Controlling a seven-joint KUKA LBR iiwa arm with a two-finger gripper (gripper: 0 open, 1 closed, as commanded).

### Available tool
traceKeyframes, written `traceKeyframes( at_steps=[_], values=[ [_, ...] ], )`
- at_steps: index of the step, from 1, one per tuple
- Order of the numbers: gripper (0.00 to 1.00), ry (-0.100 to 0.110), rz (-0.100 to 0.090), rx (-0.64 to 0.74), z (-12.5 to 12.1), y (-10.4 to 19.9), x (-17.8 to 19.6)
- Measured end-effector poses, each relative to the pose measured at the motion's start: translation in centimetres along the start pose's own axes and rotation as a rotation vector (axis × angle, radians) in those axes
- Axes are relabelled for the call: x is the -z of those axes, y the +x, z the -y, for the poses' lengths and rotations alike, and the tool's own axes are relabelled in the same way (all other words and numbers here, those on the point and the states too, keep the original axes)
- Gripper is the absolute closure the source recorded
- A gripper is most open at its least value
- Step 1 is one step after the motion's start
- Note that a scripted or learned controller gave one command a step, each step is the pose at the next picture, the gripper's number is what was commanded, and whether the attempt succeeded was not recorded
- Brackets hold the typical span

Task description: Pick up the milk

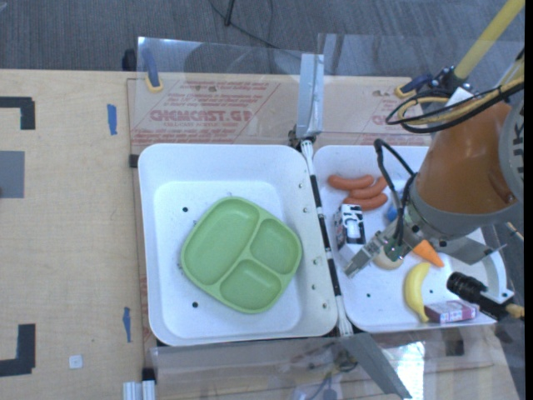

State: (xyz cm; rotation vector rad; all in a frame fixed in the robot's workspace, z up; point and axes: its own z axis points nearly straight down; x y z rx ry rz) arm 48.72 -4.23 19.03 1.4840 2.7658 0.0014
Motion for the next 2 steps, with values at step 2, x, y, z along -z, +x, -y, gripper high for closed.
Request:
traceKeyframes(
  at_steps=[2],
  values=[
    [0.0, 0.002, -0.002, 0.068, -7.4, 2.1, -0.6]
  ],
)
